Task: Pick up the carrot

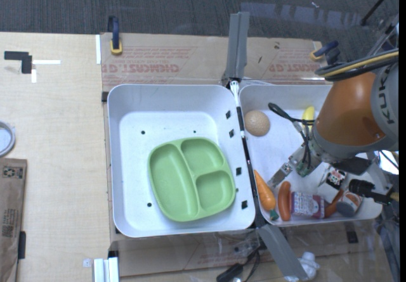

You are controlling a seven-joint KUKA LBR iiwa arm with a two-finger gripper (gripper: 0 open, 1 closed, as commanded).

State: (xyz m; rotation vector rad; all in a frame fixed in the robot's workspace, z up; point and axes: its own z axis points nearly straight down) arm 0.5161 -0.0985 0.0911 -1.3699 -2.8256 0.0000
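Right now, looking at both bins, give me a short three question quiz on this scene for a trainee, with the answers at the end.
1. True or false: the green plate lies in the same bin as the carrot.
2. Which thing lies nearest the carrot? A) egg B) sausage C) banana
3. Fill in: the plate has ___ compartments.

Key
1. False. The plate is in the left bin; the carrot is in the right bin, against the wall between the two.
2. B. The sausage lies just right of the carrot, both near the front wall.
3. Three.
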